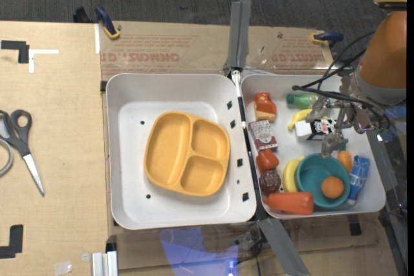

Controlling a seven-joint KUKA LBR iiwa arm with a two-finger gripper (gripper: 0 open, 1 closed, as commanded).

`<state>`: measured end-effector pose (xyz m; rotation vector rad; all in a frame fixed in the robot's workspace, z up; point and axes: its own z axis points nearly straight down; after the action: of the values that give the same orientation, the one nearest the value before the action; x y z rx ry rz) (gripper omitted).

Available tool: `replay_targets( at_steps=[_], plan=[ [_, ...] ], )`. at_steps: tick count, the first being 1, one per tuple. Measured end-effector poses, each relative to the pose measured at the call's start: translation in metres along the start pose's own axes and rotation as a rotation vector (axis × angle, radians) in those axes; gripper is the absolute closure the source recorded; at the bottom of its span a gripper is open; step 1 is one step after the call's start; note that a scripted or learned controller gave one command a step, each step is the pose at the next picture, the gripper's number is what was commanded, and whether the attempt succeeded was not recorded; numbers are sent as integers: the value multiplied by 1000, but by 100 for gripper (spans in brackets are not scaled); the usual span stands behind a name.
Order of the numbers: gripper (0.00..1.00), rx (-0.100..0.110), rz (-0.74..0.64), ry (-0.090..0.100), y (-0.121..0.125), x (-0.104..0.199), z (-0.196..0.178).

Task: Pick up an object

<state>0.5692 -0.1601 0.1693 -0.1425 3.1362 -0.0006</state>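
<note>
Over the right bin (pixel 372 203), the gripper (pixel 328 128) hangs low among toys. Cables blur it, so its grip cannot be told.

Grey arm (pixel 378 90), orange band, black cables, metal pincer (pixel 332 132)

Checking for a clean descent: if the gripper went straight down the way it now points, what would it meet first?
Probably the rim of the teal bowl holding an orange ball, directly below the gripper in the right white bin. Depth is unclear from this slant, so it might miss the rim.
</note>
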Motion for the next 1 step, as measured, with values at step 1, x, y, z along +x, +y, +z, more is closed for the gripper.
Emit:
replay_targets(
  at_steps=[1],
  plan=[
    [0, 1, 10, -4, 11, -68, 76]
  ],
)
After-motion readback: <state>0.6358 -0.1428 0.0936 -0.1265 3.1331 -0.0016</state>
